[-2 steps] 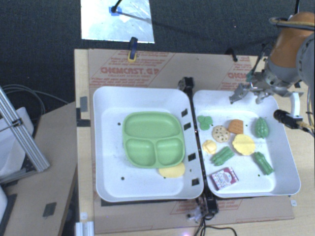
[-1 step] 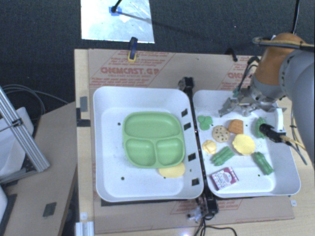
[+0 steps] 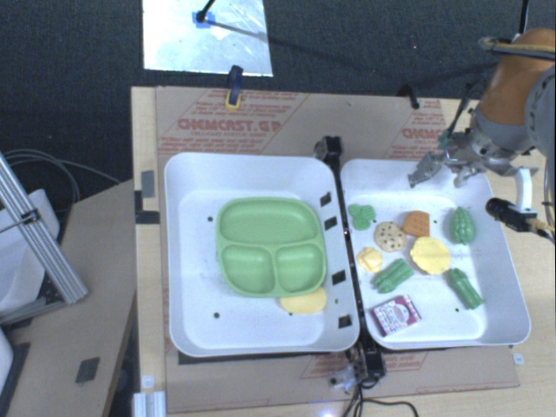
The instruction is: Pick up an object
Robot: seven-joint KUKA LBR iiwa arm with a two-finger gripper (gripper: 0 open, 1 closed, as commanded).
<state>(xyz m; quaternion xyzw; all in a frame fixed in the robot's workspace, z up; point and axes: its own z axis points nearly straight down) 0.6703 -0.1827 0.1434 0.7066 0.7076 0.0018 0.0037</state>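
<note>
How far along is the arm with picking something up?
Nothing looks picked up yet. The gripper hangs open over the far edge of the right bin, with nothing between its fingers. The cookie, the yellow piece and the red packet all lie in the bin. Descending, closing on one and lifting remain.

Arm (image 3: pixel 521 85) cut off by right edge, upper links out of frame. Yellow piece (image 3: pixel 303 301) partly hidden under green tray (image 3: pixel 271 246), shape unclear. Gripper (image 3: pixel 445 168) fingers blurred, too small to tell spread. Red packet (image 3: pixel 396 314) print unreadable. Metal frame (image 3: pixel 30 233) cut by left edge
</note>
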